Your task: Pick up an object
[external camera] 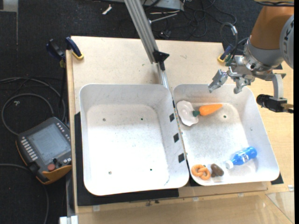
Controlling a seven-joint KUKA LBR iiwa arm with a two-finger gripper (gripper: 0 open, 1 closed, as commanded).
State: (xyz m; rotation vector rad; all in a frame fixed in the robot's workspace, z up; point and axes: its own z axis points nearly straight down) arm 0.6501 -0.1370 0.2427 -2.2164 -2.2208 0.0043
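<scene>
Orange plastic carrot (210,109) lies in the right white bin (261,139) beside a white shell-shaped piece (186,113), toward the table's far edge; the pincer (228,84) hovers above it, spread wide, holding nothing.

Two bins side by side on bench (117,59). In right bin (261,139): carrot (210,109) at 11 o'clock, touching shell (186,113) on its left; bottle (242,157) at 5 o'clock; pretzel (201,171) and nut (217,170) together at 7 o'clock. Gripper (230,84) above far rim, 12 o'clock. Left bin (88,139) alongside.
</scene>
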